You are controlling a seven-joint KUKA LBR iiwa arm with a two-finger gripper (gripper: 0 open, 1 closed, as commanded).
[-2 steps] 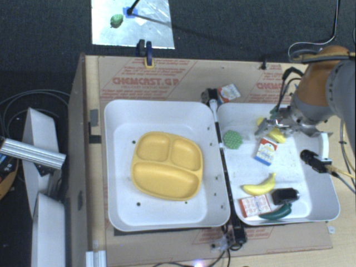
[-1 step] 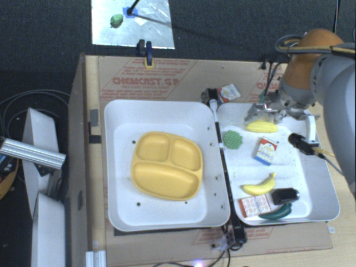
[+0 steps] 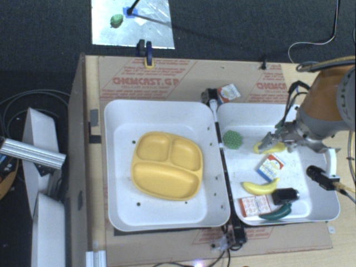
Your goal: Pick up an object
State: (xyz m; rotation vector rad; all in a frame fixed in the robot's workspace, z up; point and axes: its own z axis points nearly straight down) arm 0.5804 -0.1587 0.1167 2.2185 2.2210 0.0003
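The right bin (image 3: 250, 115) holds several small things. A green bumpy ball (image 3: 232, 139) lies at its left. A small yellow object (image 3: 263, 147) lies near the middle, with my gripper (image 3: 278, 138) low over its right end and hiding part of it. Whether it is gripped is not visible. Toward the front lie a small white, red and blue carton (image 3: 270, 167), a banana (image 3: 260, 187), a black block (image 3: 285, 194), a red and white card (image 3: 255, 205) and a green pepper (image 3: 276, 213).
The left bin (image 3: 119, 149) holds a yellow divided plate (image 3: 167, 164). A small printed packet (image 3: 228, 93) lies on the cardboard behind the bins. My arm's orange and grey wrist (image 3: 328, 104) hangs over the right bin's far right corner.
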